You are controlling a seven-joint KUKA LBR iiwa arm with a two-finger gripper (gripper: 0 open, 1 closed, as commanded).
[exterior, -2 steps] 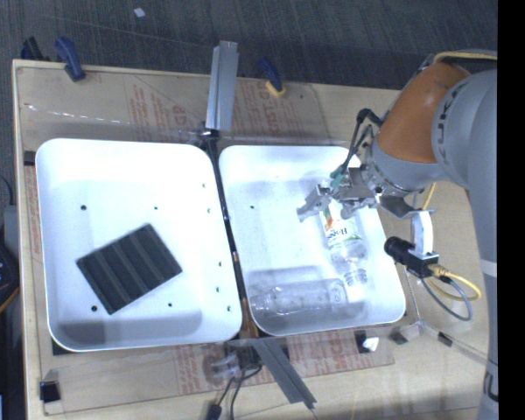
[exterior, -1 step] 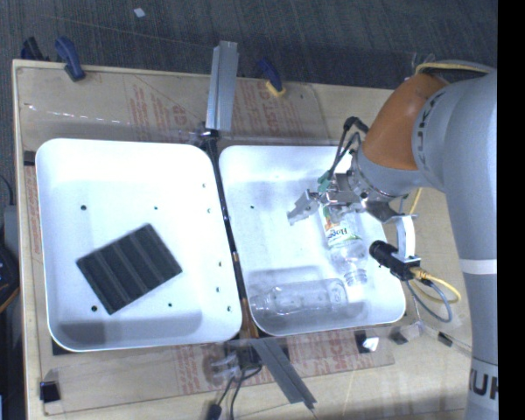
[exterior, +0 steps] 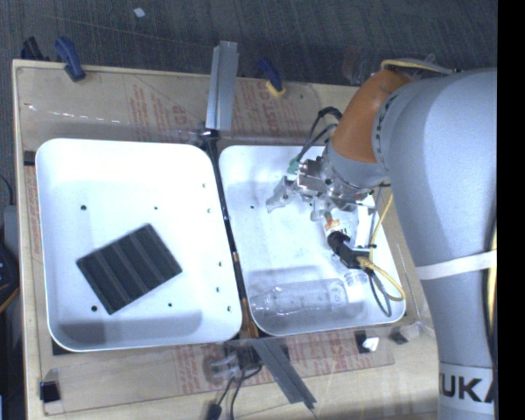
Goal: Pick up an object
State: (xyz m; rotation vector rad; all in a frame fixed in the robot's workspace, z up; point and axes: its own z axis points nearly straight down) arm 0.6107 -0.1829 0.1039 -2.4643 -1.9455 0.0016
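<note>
End effector (exterior: 290, 191): hung over right bin (exterior: 245, 234), far half; finger state could not be told.
Clear bottle (exterior: 299, 299): lay on its side along near wall, apart from end effector.
Left bin (exterior: 61, 164): dark ribbed slab (exterior: 129, 268).

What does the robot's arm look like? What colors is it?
The arm is big, round and smooth, mostly light grey. An orange band wraps it just above the wrist. Black letters low on the arm spell part of its maker's name. The gripper at the end is a cluster of small silvery metal parts. Thin black and yellow cables loop around it.
</note>
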